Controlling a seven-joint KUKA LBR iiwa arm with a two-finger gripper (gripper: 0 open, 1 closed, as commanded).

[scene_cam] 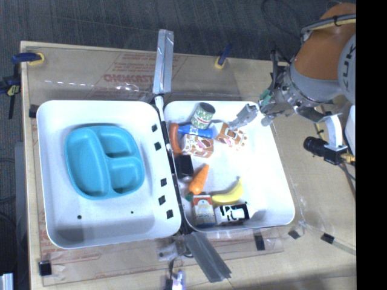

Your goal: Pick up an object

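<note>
right bin (275, 162): right half free | left side: clutter (202, 162)

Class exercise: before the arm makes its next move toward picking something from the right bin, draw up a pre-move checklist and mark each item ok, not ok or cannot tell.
1. Gripper over the right bin: ok.
2. Something held between the fingers: cannot tell.
3. Target close by: ok, a patterned packet lies just below the gripper.
4. Banana unobstructed from above: ok.
5. Carrot free of neighbours: not ok, it touches other items.
6. Blue tray in the left bin: ok.
</note>
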